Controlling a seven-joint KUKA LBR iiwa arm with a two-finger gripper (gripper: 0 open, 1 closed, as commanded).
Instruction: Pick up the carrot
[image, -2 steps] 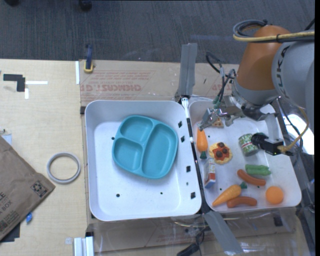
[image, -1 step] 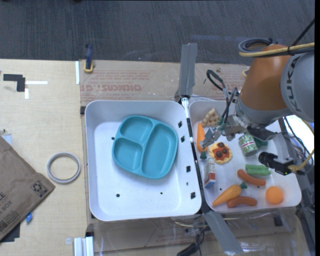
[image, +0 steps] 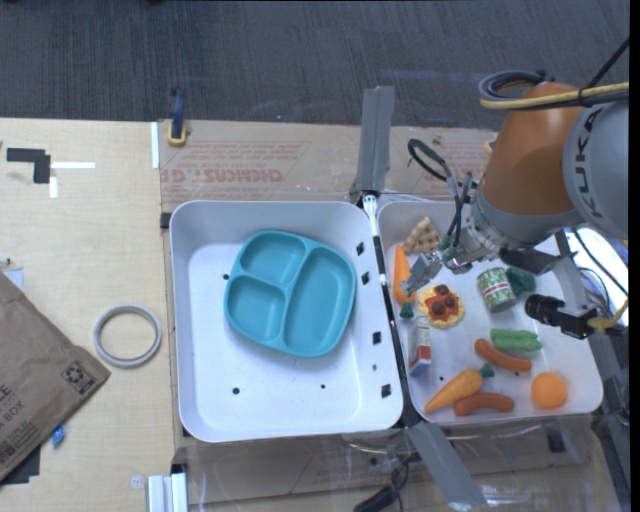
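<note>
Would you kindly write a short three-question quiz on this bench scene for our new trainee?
1. True or false: the blue plate lies in the left bin.
2. Which lies nearest the carrot? A) sausage B) can C) tape ring
3. Fill in: the gripper hangs over the ____ bin.

Key: 1 true; 2 A; 3 right.
</note>
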